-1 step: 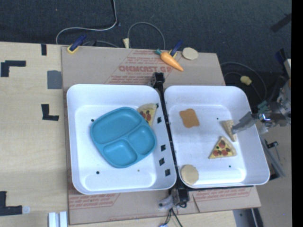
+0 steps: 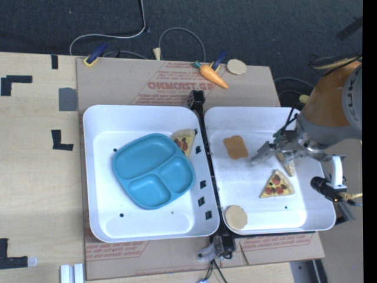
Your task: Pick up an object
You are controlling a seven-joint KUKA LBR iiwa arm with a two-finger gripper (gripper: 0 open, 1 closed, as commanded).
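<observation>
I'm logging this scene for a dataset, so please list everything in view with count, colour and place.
bins: 2, white, side by side on the cardboard
divided plate: 1, blue, left bin
pizza slice: 1, yellow, left bin, by the plate's upper right edge
pizza slice: 1, yellow with red spots, right bin
brown slab: 1, right bin
round cookie: 1, tan, right bin's front edge
carrot: 1, orange, behind the bins
round disc: 1, tan, beside the carrot
gripper: 1, grey, over the right bin
</observation>
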